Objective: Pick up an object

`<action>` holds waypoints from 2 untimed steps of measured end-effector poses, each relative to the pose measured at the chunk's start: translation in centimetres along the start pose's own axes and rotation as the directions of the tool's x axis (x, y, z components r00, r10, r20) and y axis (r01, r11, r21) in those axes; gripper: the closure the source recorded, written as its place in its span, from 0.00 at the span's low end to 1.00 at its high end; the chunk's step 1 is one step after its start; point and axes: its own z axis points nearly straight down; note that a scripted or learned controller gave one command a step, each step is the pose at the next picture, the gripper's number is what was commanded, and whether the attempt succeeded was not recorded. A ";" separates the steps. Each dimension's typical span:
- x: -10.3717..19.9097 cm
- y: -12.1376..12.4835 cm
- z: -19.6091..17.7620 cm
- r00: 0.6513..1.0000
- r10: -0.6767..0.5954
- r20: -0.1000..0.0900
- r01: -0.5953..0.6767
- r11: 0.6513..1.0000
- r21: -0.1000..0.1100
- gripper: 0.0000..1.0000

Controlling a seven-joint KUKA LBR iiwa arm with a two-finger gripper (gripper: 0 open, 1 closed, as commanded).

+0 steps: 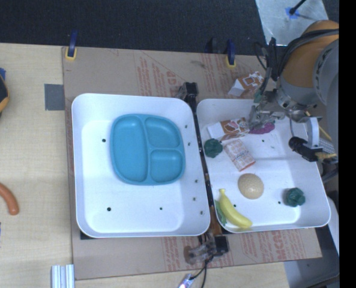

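At the right bin's (298,221) far edge, the gripper (263,114) is lowered over a purple object (263,128) and small packets (232,126). Whether anything is held cannot be told.

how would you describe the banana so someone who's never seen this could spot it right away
Look at the right-hand white bin, the one crowded with small items. Go to its near-left corner: the banana lies there against the rim. It is the only long, curved, yellow thing; its nearest neighbour is a round tan ball.
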 end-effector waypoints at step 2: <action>-4.9 -10.6 2.6 1.000 -0.006 -0.007 0.006 1.000 0.003 0.00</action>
